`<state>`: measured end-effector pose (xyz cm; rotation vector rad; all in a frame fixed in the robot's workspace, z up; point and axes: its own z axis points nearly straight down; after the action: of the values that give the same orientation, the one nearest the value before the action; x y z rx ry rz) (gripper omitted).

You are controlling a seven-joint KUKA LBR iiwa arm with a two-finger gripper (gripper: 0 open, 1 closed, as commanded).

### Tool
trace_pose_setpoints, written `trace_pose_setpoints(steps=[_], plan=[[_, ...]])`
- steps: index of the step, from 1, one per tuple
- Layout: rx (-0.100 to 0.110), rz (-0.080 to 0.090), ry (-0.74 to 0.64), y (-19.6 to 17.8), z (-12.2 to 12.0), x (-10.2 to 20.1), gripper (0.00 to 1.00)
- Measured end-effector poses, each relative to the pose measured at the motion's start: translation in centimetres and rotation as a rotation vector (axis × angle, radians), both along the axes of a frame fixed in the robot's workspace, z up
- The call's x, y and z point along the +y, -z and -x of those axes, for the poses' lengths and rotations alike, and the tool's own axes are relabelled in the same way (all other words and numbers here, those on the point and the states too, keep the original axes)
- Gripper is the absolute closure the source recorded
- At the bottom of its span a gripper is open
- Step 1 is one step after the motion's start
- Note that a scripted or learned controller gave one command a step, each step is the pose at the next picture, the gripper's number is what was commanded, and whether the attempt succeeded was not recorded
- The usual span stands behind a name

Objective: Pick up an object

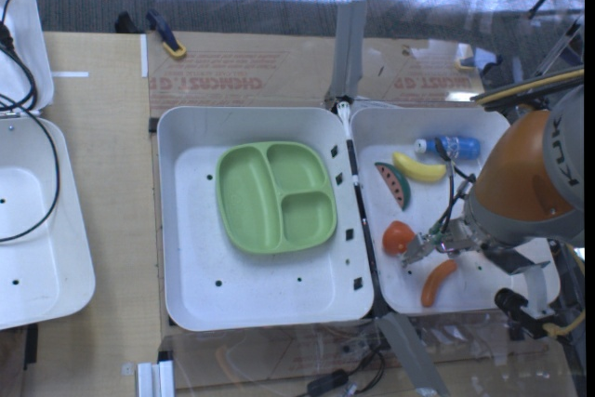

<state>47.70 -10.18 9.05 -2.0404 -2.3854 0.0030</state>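
The right bin holds several toy items. A red tomato lies near its left wall, and an orange carrot-like piece lies just below and to the right of it. A watermelon slice, a yellow banana and a small blue bottle lie toward the back. My gripper is low in this bin, between the tomato and the orange piece, right beside the tomato. Nothing visibly sits in it.
The left bin carries a green divided plate. The arm's orange band hangs over the right bin's right side. A white tub with black cables stands at the far left, and a blue-handled tool lies behind on the bench.
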Motion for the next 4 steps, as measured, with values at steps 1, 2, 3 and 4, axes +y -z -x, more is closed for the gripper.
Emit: trace_pose_setpoints(steps=[1, 2, 3, 4], plan=[[0.001, 0.0, -0.073, 0.01, 0.03, -0.2, 0.0], [0.001, -0.001, -0.234, 0.04, 0.04, -0.19, 0.0], [0.001, -0.001, -0.282, 0.05, 0.01, 0.06, 0.0], [0.001, -0.001, -0.458, 0.07, -0.01, 0.32, 0.0]])
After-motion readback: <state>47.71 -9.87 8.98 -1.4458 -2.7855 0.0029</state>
